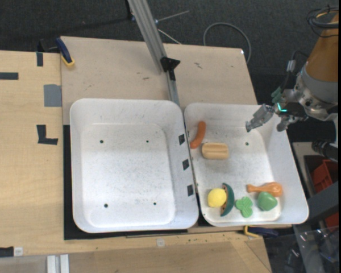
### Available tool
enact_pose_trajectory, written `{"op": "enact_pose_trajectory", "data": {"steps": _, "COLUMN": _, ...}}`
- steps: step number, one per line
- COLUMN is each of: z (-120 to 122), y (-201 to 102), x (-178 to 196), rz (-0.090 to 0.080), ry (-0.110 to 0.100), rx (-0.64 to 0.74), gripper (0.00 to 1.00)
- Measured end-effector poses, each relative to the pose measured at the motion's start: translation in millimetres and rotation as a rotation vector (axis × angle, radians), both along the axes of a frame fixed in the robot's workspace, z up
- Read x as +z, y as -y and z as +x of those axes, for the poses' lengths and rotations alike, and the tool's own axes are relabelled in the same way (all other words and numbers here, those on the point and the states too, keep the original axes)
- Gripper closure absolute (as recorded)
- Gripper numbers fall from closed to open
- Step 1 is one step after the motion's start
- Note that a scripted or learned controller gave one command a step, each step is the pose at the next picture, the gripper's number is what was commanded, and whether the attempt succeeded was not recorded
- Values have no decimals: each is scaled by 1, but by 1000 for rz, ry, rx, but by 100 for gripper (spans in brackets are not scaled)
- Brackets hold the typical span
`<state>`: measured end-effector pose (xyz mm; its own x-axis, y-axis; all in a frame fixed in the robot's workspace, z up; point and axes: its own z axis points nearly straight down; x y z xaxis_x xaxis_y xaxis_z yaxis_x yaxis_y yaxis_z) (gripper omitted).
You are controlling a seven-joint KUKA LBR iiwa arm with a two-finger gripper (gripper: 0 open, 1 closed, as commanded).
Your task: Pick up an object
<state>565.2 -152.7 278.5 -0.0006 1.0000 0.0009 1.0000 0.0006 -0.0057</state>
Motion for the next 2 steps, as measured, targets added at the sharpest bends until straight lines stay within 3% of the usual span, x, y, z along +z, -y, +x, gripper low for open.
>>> {"op": "enact_pose_trajectory", "data": {"steps": 1, "z": 1, "y": 0, "x": 3, "rz": -1, "ry": 5, "rx": 2, "gripper": 0}}
{"op": "enact_pose_trajectory", "data": {"steps": 2, "z": 10, "y": -2, "x": -50, "rz": -1, "ry": 0, "rx": 1, "gripper": 0}}
